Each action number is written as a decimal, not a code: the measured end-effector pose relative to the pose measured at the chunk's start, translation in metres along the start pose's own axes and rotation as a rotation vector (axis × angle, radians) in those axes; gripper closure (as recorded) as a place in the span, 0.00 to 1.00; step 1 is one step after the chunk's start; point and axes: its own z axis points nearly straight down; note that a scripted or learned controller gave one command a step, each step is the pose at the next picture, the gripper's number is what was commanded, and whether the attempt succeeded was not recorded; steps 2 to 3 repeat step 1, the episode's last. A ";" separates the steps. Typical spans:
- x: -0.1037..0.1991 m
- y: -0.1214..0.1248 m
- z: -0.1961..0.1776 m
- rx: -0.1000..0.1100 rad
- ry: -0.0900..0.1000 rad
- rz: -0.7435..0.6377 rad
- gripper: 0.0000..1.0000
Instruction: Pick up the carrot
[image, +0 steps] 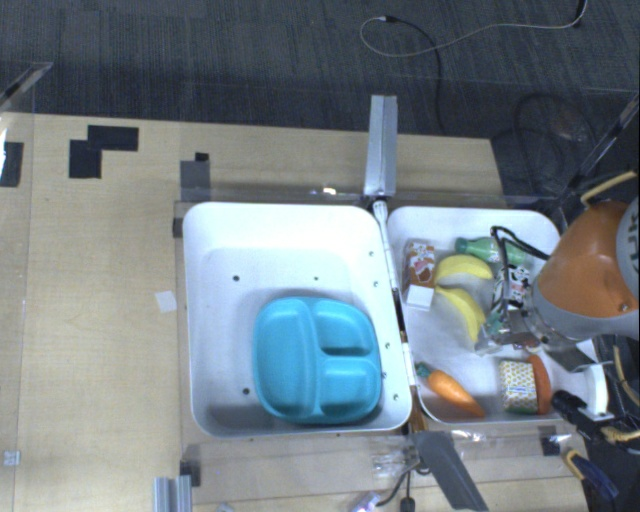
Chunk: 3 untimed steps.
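I see the carrot (452, 390) lying on the floor of the right bin (535, 222), close to that bin's near-left corner, its green tip toward the divider and its orange body slanting toward the near wall; nothing touches it from above. Just right of it stands a small patterned cup (517, 386) with an orange object (541, 383) pressed against its right side; I cannot tell what that object is. Farther back in the same bin I have two bananas (466, 298) curving side by side, a brown-and-white packet (420, 266) to their left, and a green item (478, 246) behind them.

The gripper (503, 325) hangs over the middle of the right bin, beside the bananas' right ends and well apart from the carrot; the wiring and the wrist hide its tip, so I cannot tell how far it is parted or whether it has anything. The arm (590, 275), orange band uppermost, comes in from the right.

In the left bin (215, 240) a blue divided tray (318, 358) lies toward the near side; the bench (90, 320) around both is pale wood.
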 end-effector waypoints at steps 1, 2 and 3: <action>0.058 0.001 -0.083 0.018 0.000 0.487 1.00; 0.058 0.001 -0.083 0.018 0.000 0.487 1.00; 0.058 0.001 -0.083 0.018 0.000 0.487 1.00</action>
